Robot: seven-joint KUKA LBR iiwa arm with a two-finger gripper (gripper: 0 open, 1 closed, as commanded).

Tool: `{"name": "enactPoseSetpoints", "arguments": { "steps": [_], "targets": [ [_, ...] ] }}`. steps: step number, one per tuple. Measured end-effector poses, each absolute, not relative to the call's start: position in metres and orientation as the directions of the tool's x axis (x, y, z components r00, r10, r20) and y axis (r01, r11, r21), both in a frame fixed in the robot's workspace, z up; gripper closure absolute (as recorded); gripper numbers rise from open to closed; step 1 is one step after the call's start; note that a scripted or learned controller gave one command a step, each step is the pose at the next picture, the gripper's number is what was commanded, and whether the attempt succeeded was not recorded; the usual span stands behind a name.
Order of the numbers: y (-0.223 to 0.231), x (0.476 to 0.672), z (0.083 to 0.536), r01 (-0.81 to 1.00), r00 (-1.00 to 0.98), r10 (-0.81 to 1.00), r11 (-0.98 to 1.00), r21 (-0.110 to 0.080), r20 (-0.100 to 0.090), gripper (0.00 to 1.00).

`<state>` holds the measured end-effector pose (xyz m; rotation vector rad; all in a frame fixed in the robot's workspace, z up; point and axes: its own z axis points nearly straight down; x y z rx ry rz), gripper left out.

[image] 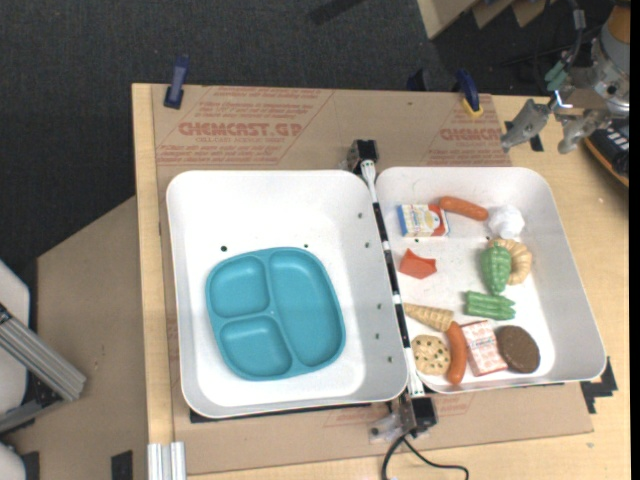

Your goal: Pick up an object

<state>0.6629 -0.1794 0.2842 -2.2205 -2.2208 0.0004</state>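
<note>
**Op:** I'm looking down at two shallow white bins with rounded corners. The left bin [190, 268] is holding a smooth teal divided plate [275, 311] with three compartments.

**Desk:** And the right one?

**Op:** The right bin [570, 268] is holding a scatter of toy food. A glossy orange hot dog [463, 208] is lying near the top beside a small blue-and-white carton [421, 220]. A red wedge [417, 264] is sitting below those. A ridged green vegetable [494, 268] is touching a pale bumpy piece. A green pea pod [489, 305], a tan cone [428, 316], a speckled cookie [430, 354], a second sausage [457, 353], a red-and-white packet [483, 348] and a flat brown patty [518, 348] are crowding the near corner.

**Desk:** Gripper?

**Op:** The gripper [562, 108] is hanging past the bin's far right corner, well apart from the food. I'm not able to tell its state.
</note>
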Motion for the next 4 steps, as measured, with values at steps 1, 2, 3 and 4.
{"name": "enactPoseSetpoints", "arguments": {
  "steps": [1, 2, 3, 4],
  "targets": [
    [-0.159, 0.633, 0.169, 1.0, 0.001, 1.0, -0.001, -0.012, 0.004, 0.0],
    [-0.171, 0.578, 0.079, 1.0, 0.003, 1.0, -0.003, -0.011, 0.003, 0.0],
    [-0.171, 0.583, 0.095, 1.0, 0.001, 1.0, -0.001, 0.002, -0.001, 1.0],
    [-0.069, 0.59, 0.191, 1.0, -0.011, 1.0, 0.011, 0.01, 0.002, 1.0]
  ]
}}
